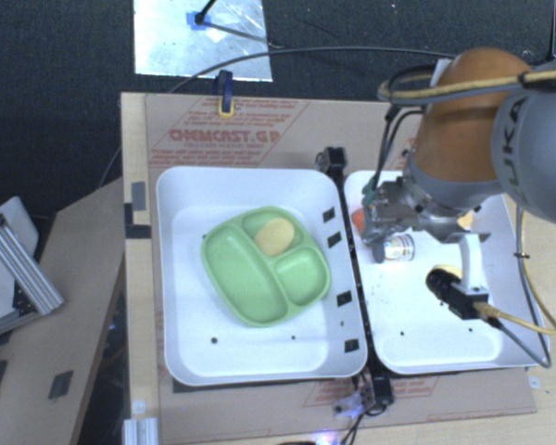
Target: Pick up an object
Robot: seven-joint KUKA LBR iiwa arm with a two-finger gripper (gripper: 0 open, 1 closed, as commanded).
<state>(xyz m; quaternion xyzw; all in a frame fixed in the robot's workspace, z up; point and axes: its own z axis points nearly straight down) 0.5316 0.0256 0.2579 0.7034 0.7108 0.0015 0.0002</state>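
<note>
Yellow rounded object (275,236) sits in green tray (250,290).

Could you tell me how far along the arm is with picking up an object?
Done: the gripper is down in the right bin, beside a small clear object. In hand: nothing visibly held. Left: grasp and lift. The yellow item sits in the green tray, left bin.

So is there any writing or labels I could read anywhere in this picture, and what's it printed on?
"CHEMCAST GP", in red letters, on the brown protective sheet covering the bench behind the bins; the smaller red lines around it are too blurred to read.
"UK", vertical dark letters, on the grey arm at the right; probably part of a longer name, the rest is cut off.
The small clear object in the right bin may carry a label, but it is too small to read.
</note>
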